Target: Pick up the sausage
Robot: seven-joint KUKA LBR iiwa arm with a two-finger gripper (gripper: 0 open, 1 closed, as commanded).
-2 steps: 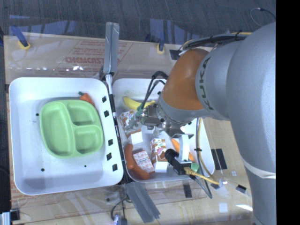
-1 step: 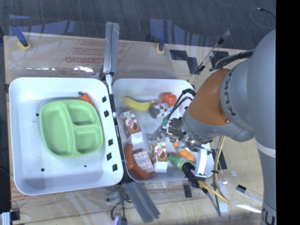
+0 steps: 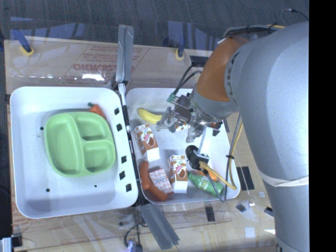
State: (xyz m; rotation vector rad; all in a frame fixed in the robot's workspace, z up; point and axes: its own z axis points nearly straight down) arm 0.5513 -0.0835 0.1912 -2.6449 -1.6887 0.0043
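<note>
Inspecting the right-hand shallow white bin [image 3: 157, 94], I find the reddish-brown curved sausage [image 3: 147, 184] lying along the bin's near-left wall, its long axis running roughly from the middle of that wall toward the near corner. A small printed carton [image 3: 160, 180] rests on or against its middle, hiding part of it. The two-finger gripper [image 3: 181, 121] on the grey arm hovers over the far half of the same bin, just beside the yellow banana [image 3: 148, 115]. The sausage therefore lies toward the near-left from the gripper, with a second printed carton [image 3: 146, 139] between them. Whether the fingers are spread or closed cannot be told at this angle; nothing is seen between them. In my judgement, the grasp should cross the sausage's narrow width at an exposed end.
</note>
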